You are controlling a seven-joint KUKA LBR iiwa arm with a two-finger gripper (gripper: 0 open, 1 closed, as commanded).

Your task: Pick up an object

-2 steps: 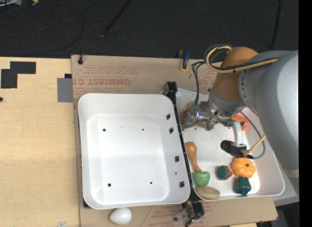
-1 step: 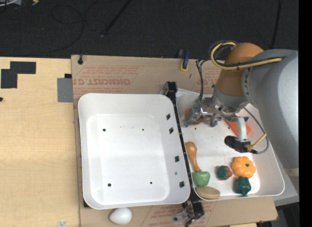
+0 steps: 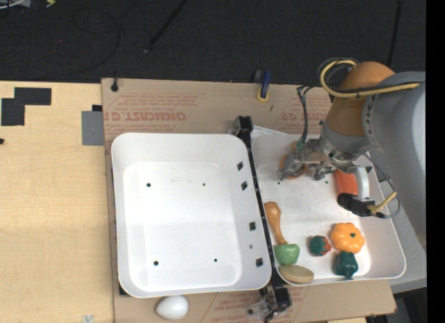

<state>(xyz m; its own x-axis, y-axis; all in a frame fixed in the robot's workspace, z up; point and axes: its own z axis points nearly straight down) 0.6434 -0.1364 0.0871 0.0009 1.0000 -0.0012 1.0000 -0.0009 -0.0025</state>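
Two-finger gripper low in right white bin — far end.
Finger state unreadable; small orange pumpkin, green pear-shaped toy crowd near edge — left white bin open.

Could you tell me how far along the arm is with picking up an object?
Done: the pincer is down in the right bin, toward its far end. In hand: nothing that I can see. Left: the grasp and lift. The orange pumpkin, green pepper, dark green pieces and tan disc lie at the near end.
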